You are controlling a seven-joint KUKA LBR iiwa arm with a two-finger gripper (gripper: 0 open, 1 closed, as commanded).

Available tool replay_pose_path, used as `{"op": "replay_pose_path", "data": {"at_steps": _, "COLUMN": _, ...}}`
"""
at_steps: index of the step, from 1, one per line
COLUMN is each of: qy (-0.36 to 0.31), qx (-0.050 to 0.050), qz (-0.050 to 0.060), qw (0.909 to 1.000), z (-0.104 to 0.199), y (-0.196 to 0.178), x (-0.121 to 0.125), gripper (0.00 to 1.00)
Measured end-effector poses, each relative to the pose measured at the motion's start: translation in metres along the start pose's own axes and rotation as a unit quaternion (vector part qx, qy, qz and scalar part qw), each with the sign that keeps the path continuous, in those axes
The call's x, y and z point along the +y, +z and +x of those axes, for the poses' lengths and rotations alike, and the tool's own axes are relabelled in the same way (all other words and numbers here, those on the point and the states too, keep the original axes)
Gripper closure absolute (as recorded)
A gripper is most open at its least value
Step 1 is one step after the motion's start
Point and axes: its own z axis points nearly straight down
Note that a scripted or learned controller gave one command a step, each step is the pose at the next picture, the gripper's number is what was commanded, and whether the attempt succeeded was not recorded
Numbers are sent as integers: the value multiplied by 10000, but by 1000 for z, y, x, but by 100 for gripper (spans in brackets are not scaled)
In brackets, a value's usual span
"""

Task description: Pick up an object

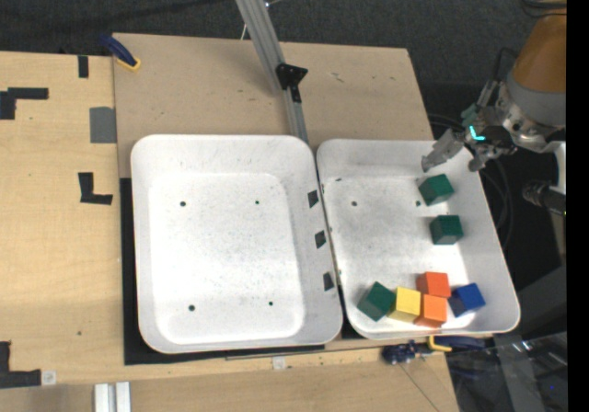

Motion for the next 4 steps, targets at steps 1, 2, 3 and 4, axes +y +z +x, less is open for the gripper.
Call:
{"op": "replay_pose_path", "data": {"at_steps": 1, "qy": -7, "qx": -12, "qz": -24, "qw": 10000, "z": 0, "y": -3, "x": 1, "gripper": 0}}
{"op": "replay_pose_path", "data": {"at_steps": 2, "qy": -5, "qx": -5, "qz": 7, "qw": 10000, "z": 2, "y": 62, "x": 0, "gripper": 0}}
{"op": "replay_pose_path", "data": {"at_steps": 3, "qy": -8, "qx": -10, "qz": -7, "qw": 10000, "z": 7, "y": 105, "x": -2, "gripper": 0}}
{"op": "replay_pose_path", "data": {"at_steps": 4, "qy": -7, "qx": -34, "qz": -103, "qw": 9999, "z": 5, "y": 115, "x": 3, "gripper": 0}}
